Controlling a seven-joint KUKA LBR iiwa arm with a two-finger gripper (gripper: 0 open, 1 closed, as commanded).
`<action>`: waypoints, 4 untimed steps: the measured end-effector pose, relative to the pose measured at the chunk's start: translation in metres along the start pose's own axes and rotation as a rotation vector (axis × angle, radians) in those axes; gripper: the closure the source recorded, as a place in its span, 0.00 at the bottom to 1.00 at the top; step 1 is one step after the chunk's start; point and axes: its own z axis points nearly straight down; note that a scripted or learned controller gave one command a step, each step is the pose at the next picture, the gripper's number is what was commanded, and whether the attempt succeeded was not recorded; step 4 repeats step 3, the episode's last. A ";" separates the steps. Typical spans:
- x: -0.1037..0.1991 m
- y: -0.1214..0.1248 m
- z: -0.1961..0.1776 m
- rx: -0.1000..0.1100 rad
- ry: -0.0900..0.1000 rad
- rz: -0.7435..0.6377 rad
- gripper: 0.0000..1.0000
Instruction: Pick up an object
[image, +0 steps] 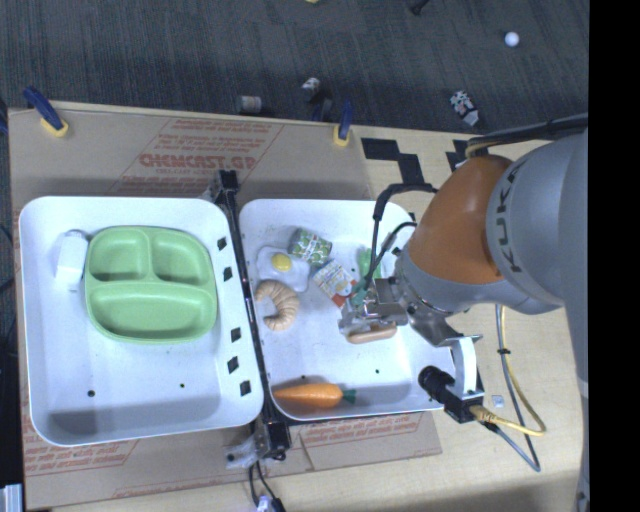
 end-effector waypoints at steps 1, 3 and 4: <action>0.040 0.000 0.013 0.004 0.002 -0.004 1.00; 0.002 0.027 -0.009 0.002 0.001 0.000 1.00; 0.002 0.027 -0.009 0.002 0.001 0.000 1.00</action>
